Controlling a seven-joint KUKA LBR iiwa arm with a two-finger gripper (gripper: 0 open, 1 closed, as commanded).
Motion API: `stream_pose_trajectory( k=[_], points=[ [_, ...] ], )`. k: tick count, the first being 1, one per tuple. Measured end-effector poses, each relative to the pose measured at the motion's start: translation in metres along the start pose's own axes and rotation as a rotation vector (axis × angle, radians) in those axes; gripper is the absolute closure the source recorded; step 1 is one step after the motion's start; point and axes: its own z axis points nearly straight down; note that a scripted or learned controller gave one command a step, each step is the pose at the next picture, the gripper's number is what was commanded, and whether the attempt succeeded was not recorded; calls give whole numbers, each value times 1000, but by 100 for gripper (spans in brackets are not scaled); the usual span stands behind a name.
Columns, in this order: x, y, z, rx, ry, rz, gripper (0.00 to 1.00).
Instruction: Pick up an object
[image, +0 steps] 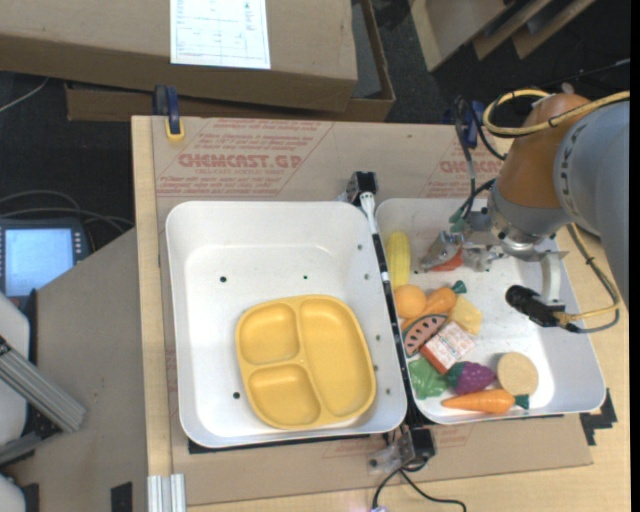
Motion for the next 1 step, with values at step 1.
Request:
stream_pose_trajectory(
  k=[1],
  points=[
    [2,1,-14,-5,-1,-2,100]
  ],
)
